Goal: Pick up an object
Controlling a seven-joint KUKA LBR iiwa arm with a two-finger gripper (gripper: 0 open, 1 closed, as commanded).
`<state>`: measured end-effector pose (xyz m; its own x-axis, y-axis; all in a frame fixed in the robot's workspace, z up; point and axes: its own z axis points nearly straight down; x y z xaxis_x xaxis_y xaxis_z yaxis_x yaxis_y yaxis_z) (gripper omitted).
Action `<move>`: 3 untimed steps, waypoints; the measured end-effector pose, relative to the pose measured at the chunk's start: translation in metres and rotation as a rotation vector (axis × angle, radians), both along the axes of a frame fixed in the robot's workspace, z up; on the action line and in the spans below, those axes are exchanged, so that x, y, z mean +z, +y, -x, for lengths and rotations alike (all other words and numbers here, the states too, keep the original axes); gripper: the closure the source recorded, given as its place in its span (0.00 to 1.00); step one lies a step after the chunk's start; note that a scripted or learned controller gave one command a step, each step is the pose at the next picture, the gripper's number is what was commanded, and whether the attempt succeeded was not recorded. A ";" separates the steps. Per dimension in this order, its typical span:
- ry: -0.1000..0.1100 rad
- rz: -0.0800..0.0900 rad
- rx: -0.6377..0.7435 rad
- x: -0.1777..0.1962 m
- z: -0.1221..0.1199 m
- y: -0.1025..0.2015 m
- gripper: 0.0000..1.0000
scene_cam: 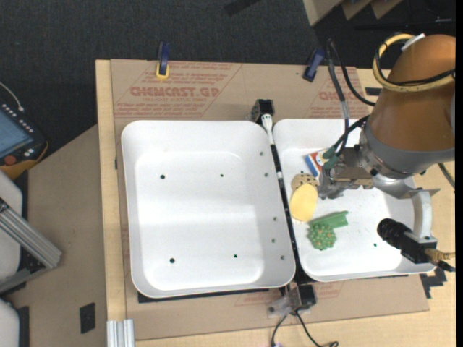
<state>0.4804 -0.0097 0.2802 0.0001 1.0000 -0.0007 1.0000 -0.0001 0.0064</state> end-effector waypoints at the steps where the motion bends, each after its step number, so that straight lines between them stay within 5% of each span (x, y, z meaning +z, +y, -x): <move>1: 0.000 -0.002 0.005 0.045 -0.019 0.042 1.00; 2: 0.002 -0.002 0.004 0.075 -0.038 0.066 1.00; 3: 0.004 0.000 -0.005 0.095 -0.004 0.015 1.00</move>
<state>0.4845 0.0052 0.3753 0.0050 1.0000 -0.0009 1.0000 -0.0050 0.0019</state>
